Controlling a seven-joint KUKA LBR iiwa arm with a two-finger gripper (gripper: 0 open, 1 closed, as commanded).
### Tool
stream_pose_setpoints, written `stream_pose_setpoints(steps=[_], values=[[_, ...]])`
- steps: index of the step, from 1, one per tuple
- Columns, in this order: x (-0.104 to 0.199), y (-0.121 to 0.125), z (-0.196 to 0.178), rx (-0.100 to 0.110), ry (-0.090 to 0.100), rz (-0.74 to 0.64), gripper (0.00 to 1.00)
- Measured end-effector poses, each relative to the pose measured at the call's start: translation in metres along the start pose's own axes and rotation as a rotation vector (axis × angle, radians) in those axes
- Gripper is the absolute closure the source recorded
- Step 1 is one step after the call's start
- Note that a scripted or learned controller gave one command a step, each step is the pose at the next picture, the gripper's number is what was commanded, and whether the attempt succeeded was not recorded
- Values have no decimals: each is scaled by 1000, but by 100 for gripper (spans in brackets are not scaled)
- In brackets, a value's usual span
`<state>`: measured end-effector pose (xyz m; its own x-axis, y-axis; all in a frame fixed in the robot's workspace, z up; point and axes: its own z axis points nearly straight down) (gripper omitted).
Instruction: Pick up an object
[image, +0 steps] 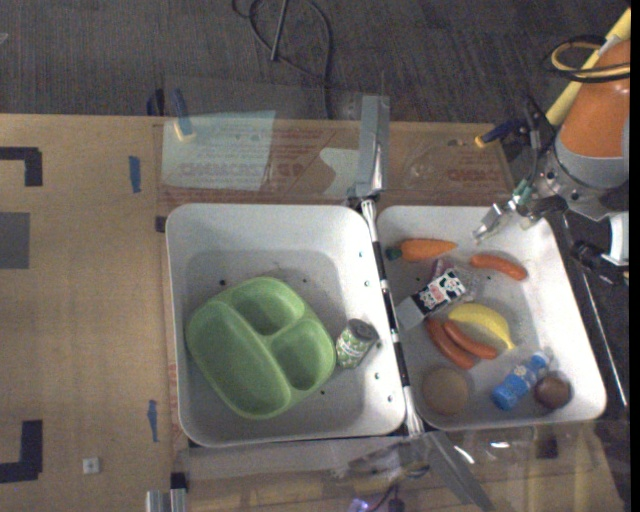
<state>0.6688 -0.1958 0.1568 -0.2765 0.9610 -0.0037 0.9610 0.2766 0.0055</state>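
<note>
Sausage just below seemingly empty gripper

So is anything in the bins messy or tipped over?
Mostly the can: it lies tipped beside the green plate in the left bin, apart from the food. In the right bin, the milk carton and blue bottle lie flat too. Nothing looks spilled.

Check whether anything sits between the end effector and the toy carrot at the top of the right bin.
Nothing visible does. The end effector hangs over the right bin's upper rim, and bare white floor separates it from the carrot.
</note>
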Motion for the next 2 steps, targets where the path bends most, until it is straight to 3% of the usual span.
stream_pose_setpoints(steps=[1,2], values=[[-4,-62,71,1,13,-80,0],[-8,-62,59,-4,4,-74,100]])
